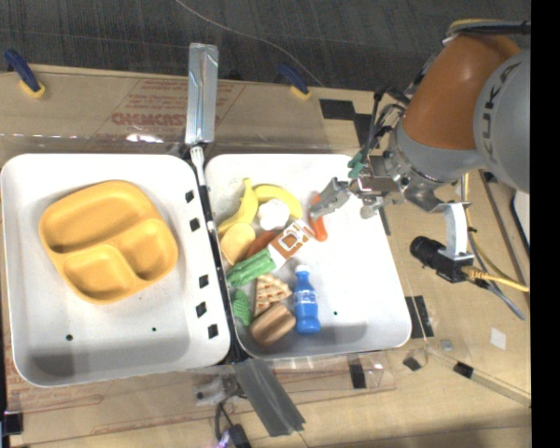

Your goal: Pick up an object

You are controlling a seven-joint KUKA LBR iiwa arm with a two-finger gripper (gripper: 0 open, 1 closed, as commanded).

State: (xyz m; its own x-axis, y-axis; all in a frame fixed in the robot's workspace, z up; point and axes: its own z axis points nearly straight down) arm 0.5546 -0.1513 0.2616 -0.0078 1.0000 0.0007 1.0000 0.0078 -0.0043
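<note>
Orange carrot [318,229] lying just below gripper [329,197], right of toy pile in right bin [373,292]. Gripper hovering, holding nothing visible; finger spacing — cannot tell. Judging: lowering straight, straddling carrot crosswise, staying clear of orange-white carton [292,241] beside it.

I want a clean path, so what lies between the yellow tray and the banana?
In the camera view, the two bins' adjoining walls run between the tray and the banana; nothing else.
</note>
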